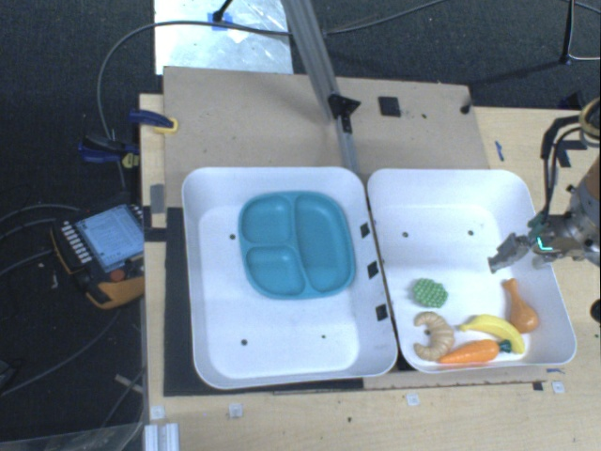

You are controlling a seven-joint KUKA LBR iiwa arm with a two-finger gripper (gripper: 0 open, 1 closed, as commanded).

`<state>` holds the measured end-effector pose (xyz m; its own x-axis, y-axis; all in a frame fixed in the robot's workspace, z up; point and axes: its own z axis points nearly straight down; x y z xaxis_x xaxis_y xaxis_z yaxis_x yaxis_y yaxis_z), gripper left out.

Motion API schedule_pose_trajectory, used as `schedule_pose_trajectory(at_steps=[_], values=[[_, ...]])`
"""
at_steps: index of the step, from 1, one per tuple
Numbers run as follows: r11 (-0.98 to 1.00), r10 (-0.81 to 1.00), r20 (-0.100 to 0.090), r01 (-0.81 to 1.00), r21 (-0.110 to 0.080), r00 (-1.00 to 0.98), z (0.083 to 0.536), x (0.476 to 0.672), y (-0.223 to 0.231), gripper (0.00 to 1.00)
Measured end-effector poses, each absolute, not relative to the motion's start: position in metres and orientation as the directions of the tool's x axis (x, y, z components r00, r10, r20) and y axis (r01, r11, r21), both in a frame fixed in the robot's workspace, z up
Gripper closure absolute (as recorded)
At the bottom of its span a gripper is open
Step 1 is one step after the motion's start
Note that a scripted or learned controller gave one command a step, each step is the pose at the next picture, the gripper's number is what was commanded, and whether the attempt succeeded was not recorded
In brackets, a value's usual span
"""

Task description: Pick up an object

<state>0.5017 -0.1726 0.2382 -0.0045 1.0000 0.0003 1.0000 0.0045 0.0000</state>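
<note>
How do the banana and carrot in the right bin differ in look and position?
The banana is yellow and curved; the carrot is orange and nearly straight. The banana lies farther from the bin's near wall, the carrot right by it. The banana's right end reaches the drumstick; the carrot's left end meets the croissant. Both lie flat, touching each other, clear of the gripper.

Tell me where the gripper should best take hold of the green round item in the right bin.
Probably from straight above, closing across the middle of the green ball. It is compact and round, and lies apart from the croissant and banana, leaving room on its sides.
</note>
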Motion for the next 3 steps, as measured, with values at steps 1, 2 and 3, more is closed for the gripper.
schedule_pose_trajectory(at_steps=[1,2,3], values=[[0.005,1.000,0.000,1.000,0.001,-0.005,0.239,0.502,-0.173,0.00],[0.001,1.000,0.000,1.000,0.000,-0.001,0.197,0.501,-0.174,0.00],[0.000,1.000,0.001,1.000,-0.003,0.000,0.139,0.494,-0.180,0.00]])
